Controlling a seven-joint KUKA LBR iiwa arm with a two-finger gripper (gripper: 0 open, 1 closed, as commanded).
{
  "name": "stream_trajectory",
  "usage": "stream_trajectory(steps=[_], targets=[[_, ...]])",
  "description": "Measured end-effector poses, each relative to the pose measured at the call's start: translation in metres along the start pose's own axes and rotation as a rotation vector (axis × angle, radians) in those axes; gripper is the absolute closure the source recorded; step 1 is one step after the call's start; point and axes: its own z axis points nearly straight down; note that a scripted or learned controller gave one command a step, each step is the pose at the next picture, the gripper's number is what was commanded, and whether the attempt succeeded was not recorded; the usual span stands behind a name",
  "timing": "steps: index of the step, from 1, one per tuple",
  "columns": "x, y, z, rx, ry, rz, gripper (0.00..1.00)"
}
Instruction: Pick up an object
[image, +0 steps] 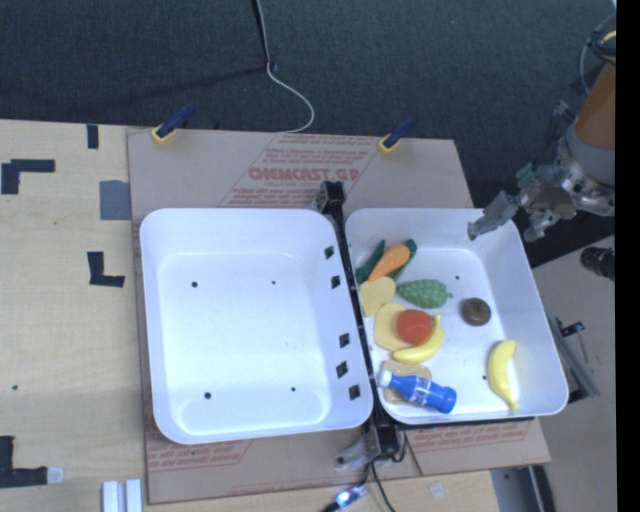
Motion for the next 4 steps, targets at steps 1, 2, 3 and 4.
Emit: stream_trajectory(steps=[1, 2, 3, 4], targets=[[0.055, 0.012, 0.165, 0.012, 0.005, -0.004, 0.00], [0.060, 0.030, 0.174, -0.001, 0.000, -0.001, 0.00], [0.060, 0.031, 0.162, -0.003, 0.001, -0.002, 1.00], [0.065, -0.061, 0.172, 0.007, 0.002, 0.004, 1.00]])
